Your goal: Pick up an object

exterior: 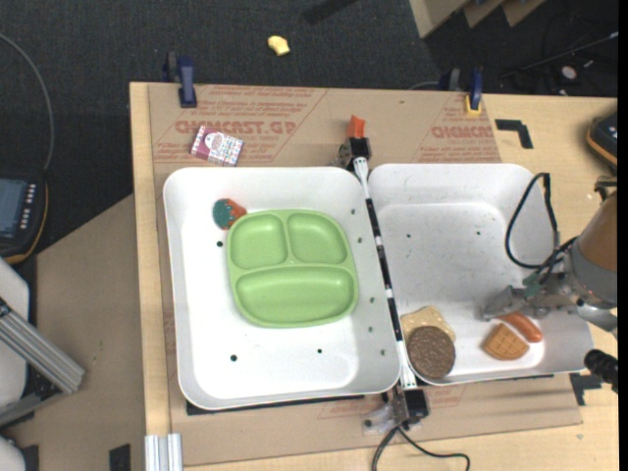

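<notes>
Tool point(505, 305) low in right bin point(442, 189), near its front right corner, reaching in from the right on grey arm point(599, 253). Fingers pointed left, tips down at the bin floor; degree of opening not discernible, grip on any item not confirmable. Orange sausage-shaped piece point(522, 327) directly under and touching the finger area. Tan waffle-like piece point(504, 343) just beside it toward the front wall. Black cable point(525, 219) looped above the wrist, over the bin's rear right part. Further left along the front wall: round brown cookie-like disc point(431, 351) resting partly on a pale bread-like slice point(424, 320), close to the divider between bins. Left bin point(196, 361) adjoining, holding a green three-compartment plate point(290, 267) near its centre, flat. Small round red-and-teal item point(229, 213) just beside the plate's rear left corner. Both bins seated on a cardboard-covered table point(147, 263). Small pink patterned packet point(217, 145) lying on the table behind the left bin. Blue clamps point(183, 78) at the table's rear edge. Small yellow object point(280, 44) on the dark floor beyond.
</notes>
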You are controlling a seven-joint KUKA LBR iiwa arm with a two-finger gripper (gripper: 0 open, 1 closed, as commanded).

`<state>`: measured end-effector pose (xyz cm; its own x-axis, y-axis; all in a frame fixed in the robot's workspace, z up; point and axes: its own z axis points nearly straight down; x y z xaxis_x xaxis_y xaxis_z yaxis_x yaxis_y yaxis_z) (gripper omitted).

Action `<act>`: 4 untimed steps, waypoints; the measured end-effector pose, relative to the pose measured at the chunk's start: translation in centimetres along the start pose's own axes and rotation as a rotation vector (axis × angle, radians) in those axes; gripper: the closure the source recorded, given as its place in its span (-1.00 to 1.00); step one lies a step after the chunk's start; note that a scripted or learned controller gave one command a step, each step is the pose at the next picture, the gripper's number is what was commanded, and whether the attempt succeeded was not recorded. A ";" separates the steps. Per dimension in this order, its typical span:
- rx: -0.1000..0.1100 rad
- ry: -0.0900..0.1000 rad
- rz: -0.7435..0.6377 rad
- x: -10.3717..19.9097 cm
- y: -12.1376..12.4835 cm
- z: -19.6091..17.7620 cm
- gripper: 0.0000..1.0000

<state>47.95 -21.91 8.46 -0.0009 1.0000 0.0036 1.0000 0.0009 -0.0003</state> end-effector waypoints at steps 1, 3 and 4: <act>0.001 0.003 -0.003 -0.1 0.0 0.0 -1.00; 0.001 0.004 -0.003 -0.1 0.0 0.1 -1.00; 0.001 0.004 -0.003 -0.1 0.0 0.0 -1.00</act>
<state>47.98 -21.97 8.41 -0.0037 1.0000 0.0078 1.0000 0.0037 -0.0010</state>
